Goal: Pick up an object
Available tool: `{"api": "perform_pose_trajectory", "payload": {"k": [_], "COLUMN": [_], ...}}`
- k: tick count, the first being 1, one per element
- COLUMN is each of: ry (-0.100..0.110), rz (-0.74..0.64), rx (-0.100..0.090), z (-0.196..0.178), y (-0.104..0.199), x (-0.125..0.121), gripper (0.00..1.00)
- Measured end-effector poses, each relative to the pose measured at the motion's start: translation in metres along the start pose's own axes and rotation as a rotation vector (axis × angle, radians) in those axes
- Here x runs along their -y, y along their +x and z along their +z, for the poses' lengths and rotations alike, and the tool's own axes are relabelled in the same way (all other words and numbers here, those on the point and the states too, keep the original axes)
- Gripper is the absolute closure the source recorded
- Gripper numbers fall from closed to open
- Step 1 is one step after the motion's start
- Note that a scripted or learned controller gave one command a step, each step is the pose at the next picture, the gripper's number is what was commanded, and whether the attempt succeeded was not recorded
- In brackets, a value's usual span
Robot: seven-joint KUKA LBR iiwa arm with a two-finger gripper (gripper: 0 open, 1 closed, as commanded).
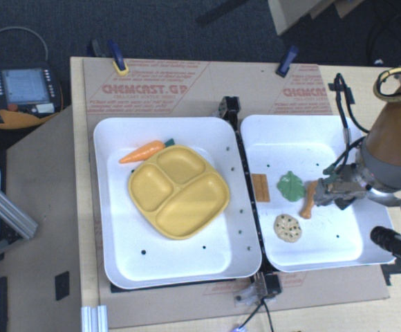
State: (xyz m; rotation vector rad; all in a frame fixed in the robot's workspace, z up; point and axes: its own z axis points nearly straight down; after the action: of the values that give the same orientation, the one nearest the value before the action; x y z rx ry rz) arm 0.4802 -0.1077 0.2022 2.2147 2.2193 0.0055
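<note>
Right bin (339,247) on the counter (187,81), with the gripper (328,194) low over its middle, toward the right wall; whether it is open or closed cannot be told, as the wrist hides it. Just beside its tip lies an orange-brown stick (308,199), the likely target, slim and slightly tilted, its upper end near the gripper and its lower end pointing at the cookie (287,227). The main risk is a glancing contact: so narrow a piece may roll or slide aside, or be pinched at one end and pivot out. The broccoli (291,185) touches or nearly touches the stick and could be nudged. A brown block (259,187) lies by the bin's left wall. In the left bin (117,254) sit a yellow divided plate (179,192) and a carrot (142,151).
</note>
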Motion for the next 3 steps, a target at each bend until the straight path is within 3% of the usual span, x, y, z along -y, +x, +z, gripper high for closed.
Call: {"api": "perform_pose_trajectory", "payload": {"k": [1, 3], "ry": [0.006, 0.005], "rz": [0.002, -0.003], "rx": [-0.002, -0.002], "z": [-0.050, -0.044], "y": [0.000, 0.097], "x": [-0.001, -0.026], "gripper": [1.00, 1.00]}}
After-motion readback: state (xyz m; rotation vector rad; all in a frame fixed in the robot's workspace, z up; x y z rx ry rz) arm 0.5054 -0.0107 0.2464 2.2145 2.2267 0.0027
